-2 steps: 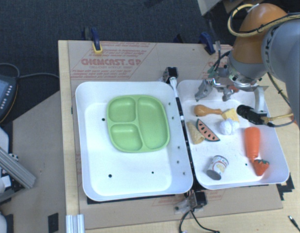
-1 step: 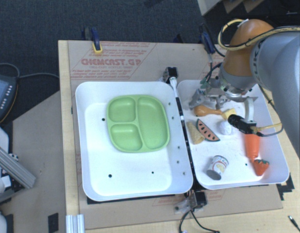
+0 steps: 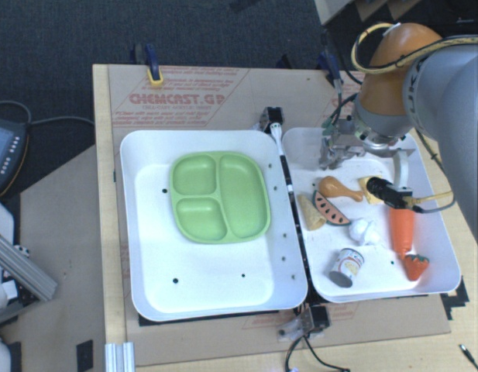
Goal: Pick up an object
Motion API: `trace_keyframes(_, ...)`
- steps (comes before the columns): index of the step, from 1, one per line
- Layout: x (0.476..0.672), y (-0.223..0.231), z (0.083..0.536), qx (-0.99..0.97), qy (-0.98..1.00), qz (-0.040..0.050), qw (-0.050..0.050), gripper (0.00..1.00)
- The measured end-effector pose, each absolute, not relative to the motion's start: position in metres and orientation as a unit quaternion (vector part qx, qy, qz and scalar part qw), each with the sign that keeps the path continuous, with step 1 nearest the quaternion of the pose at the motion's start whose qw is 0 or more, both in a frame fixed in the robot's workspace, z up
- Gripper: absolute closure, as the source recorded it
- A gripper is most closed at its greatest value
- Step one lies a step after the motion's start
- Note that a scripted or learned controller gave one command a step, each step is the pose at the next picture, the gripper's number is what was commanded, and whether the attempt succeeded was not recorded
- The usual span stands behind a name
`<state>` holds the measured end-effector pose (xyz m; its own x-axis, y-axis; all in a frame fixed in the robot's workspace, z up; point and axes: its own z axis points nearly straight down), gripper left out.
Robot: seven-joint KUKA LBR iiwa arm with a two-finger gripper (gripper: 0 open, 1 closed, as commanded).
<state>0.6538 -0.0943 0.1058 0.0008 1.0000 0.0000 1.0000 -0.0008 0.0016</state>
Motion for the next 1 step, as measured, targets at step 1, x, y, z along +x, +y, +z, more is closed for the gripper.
trace_keyframes(1, 0.6615, -0.0964, 0.1517, 0.707, 0.707, 0.0018, 0.003, 1.00)
